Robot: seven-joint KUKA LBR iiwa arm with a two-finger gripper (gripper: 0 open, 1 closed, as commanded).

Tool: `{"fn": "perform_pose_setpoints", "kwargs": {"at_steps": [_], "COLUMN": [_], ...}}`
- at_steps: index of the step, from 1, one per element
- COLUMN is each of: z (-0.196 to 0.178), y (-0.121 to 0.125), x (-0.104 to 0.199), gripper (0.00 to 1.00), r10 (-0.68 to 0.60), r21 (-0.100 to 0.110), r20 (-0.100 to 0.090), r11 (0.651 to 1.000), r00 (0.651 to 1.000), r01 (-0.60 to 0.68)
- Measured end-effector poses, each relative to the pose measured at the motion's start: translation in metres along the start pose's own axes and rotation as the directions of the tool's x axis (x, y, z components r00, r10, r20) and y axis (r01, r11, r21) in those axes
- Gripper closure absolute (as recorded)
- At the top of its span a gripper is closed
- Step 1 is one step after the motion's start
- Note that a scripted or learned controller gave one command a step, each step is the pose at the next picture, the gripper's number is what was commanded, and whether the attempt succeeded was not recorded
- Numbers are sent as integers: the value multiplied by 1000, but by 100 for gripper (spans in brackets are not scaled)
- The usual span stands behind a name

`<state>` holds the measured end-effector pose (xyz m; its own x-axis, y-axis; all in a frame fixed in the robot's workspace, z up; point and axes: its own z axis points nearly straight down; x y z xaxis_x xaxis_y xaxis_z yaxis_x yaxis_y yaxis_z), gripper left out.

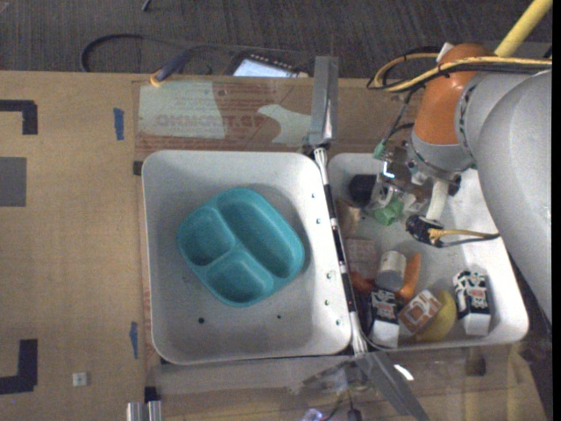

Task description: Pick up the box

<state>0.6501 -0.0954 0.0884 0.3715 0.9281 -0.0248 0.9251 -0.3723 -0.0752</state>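
On the brown bench [70,261] we see two shallow white bins: the left bin [166,323] carries one teal plastic tray with three compartments [241,246], and the right bin [513,318] is crowded. Near its front edge stand two black-and-white cartons [473,298], with the small brown and white box [421,310] between them, touching a yellow round fruit [443,319] and just beside an orange carrot-shaped piece [410,274]. The gripper [405,202] hangs over the bin's back part, well apart from the box; its opening we cannot tell.

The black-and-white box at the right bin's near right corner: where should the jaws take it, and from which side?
Judging by its pose, grip the black-and-white box across its two long sides, coming straight down from above. It stands apart from the yellow fruit, but the bin wall sits close on its outer side, so clearance there looks tight.
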Motion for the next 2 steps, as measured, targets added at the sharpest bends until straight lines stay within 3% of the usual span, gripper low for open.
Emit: {"fn": "perform_pose_setpoints", "kwargs": {"at_steps": [1,2], "z": [-97,-107], "y": [-21,-22], "x": [72,73], "gripper": [100,100], "r10": [243,239], "r21": [-68,-69], "r20": [-43,-42], "r11": [967,968], "r00": [969,970], "r01": [-246,-241]}}
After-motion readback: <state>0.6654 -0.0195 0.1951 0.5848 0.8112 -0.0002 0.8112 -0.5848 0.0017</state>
